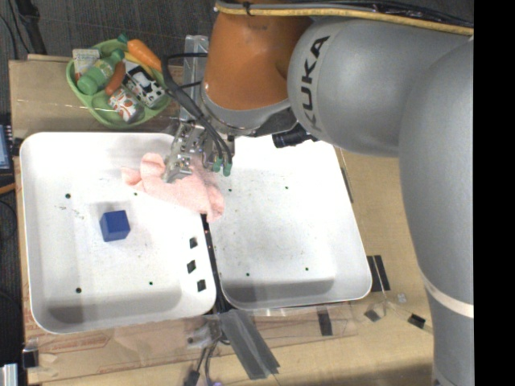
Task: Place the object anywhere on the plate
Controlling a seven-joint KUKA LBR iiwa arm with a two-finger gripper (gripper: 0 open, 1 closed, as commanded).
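The gripper (197, 164) is hanging from the grey arm (362, 79) over the seam where the two white bins meet, near their far edge, and its metal fingers (179, 166) are pointing down onto a pink cloth (183, 187). The cloth is lying crumpled directly beneath and just forward of the gripper, draped across the inner rim of the left bin (48, 215), with its lower corner reaching toward the dividing edge. The fingertips are appearing to touch the upper part of the cloth, but whether they are apart, together or pinching fabric cannot be told from this angle, since the wrist hardware is crowding them. Down and to the left of the gripper, well apart from it, a small blue cube (115, 224) is sitting flat on the floor of the left bin. To the gripper's right and below it, the right bin (322, 248) is showing a lightly speckled white floor. Up and to the left of the gripper, beyond the far rim of the left bin, a green bowl (80, 91) is resting on the bench, holding toy food, among it an orange carrot (143, 54). The orange band (245, 47) is sitting immediately above the gripper.
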